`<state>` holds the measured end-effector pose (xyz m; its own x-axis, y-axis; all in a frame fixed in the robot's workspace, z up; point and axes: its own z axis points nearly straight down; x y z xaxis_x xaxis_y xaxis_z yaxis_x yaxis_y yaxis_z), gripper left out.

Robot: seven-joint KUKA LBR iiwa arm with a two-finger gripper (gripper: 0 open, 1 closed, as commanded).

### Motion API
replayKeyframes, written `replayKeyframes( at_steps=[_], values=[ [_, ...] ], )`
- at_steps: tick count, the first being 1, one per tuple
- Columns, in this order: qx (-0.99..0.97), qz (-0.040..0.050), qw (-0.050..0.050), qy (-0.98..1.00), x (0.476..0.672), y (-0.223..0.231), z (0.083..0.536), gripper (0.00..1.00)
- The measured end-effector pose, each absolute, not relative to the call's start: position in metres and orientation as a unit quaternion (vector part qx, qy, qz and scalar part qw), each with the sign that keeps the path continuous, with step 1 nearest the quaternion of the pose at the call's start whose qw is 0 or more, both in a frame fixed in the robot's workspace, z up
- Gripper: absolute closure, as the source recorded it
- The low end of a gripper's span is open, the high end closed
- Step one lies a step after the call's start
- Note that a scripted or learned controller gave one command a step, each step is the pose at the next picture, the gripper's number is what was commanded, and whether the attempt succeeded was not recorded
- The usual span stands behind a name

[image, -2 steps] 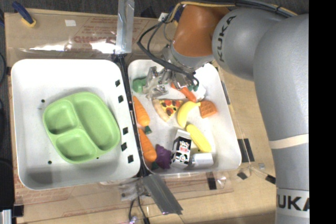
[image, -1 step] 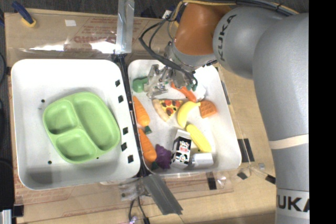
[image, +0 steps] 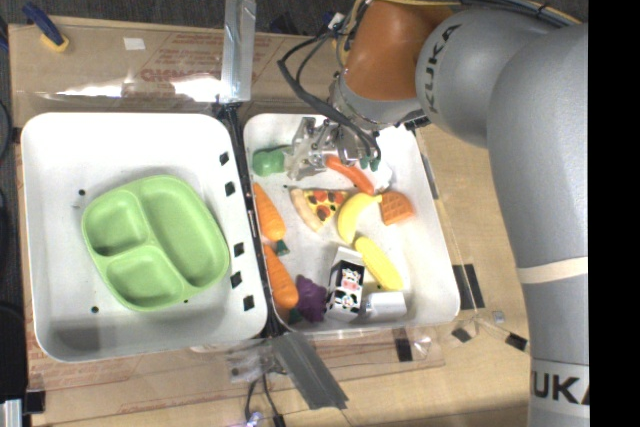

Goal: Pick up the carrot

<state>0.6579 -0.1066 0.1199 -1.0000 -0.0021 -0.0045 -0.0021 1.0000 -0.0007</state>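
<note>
Leftmost, the left bin (image: 40, 215) holds a green divided plate (image: 155, 240). In the right bin (image: 430, 215), two carrots lie along the left wall: one carrot (image: 268, 215) mid-bin, another (image: 281, 281) nearer the front, beside a purple toy (image: 311, 298). A pizza slice (image: 318, 206), a banana (image: 353, 216) and a yellow piece (image: 379, 261) sit centrally. The tool (image: 325, 147) hangs over the bin's back, above a green item (image: 268, 160) and a red-orange pepper (image: 350, 175); whether its fingers are parted or closed on anything, I cannot tell.
</note>
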Motion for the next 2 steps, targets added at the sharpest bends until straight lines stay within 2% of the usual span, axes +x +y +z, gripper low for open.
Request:
replayKeyframes(
  at_steps=[1, 2],
  values=[
    [-0.015, 0.0003, 0.000, 1.000, 0.6573, -0.0916, 0.1079, 1.00],
    [-0.142, -0.0001, 0.001, 0.990, 0.6579, -0.0937, 0.1057, 1.00]
  ],
)
